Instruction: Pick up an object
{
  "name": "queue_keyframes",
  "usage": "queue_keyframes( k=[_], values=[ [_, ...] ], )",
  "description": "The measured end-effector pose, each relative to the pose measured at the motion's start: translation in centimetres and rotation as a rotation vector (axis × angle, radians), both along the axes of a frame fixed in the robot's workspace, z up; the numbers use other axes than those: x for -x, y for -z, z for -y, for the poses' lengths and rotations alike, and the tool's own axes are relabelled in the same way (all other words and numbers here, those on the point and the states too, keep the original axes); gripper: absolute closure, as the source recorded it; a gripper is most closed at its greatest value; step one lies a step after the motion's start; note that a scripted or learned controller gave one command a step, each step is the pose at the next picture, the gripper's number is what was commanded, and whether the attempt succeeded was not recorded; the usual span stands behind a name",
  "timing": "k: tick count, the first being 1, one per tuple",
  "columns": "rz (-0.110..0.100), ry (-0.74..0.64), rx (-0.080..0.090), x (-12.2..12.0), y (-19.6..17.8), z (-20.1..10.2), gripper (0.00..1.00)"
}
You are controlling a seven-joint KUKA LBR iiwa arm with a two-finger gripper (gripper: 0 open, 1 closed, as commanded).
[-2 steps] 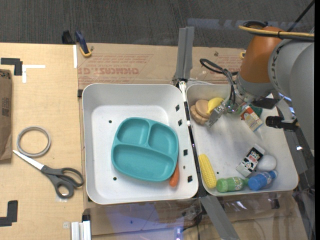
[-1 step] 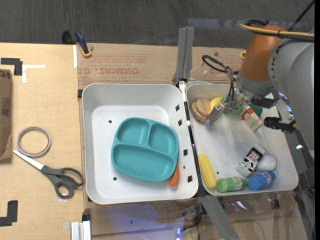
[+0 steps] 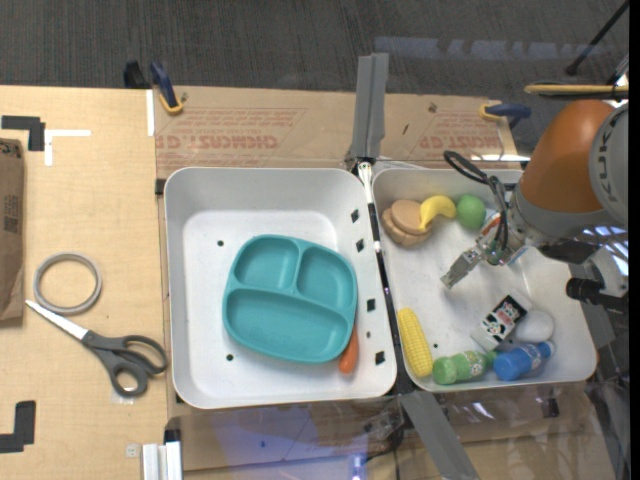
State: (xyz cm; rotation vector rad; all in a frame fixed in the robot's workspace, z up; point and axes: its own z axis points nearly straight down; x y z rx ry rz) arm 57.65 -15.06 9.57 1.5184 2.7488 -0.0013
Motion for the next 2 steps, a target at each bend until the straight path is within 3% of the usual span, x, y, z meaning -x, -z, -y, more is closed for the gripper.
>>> queue_keyframes(
  k=[1, 2],
  values=[
    [0.000, 0.242, 0.000, -3.55, 0.41, -4.81, 0.00],
    [0.001, 0.240, 0.002, -3.59, -0.55, -4.76, 1.00]
  ],
)
